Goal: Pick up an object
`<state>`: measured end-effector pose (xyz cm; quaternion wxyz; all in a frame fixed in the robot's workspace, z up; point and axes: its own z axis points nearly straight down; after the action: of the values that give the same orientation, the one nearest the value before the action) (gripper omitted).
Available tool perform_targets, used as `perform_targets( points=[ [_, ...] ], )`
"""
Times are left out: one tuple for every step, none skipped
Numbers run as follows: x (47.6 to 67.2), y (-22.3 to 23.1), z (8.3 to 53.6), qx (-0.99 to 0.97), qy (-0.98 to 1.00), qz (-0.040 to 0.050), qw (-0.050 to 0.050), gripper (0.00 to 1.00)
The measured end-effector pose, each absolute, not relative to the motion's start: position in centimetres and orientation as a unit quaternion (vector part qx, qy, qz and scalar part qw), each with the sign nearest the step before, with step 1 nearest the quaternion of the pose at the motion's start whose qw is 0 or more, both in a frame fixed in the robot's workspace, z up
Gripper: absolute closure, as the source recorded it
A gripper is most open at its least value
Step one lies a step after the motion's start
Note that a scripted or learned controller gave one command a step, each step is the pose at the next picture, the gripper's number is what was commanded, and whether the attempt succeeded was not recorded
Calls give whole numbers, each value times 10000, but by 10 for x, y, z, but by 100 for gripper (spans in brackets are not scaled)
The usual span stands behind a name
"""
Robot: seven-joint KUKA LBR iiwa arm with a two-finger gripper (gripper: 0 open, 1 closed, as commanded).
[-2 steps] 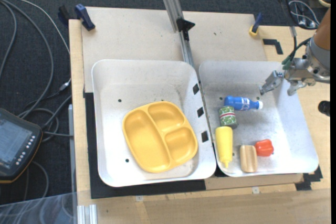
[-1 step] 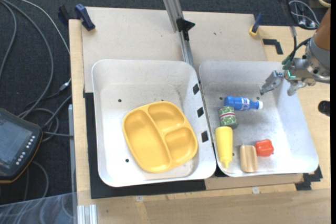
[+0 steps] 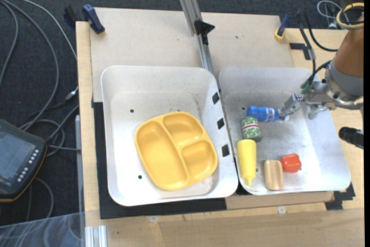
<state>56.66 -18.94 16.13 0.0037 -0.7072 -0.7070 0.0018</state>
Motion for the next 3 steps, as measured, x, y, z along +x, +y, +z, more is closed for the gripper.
perform_targets(
  points=[
    [572,-183,102,-7064,-7078,15,39,0],
    [572,-183,92,-7069,-7073,8,22,0],
    [573,-183,104,-7068,-7074,-7,6,100]
  ],
)
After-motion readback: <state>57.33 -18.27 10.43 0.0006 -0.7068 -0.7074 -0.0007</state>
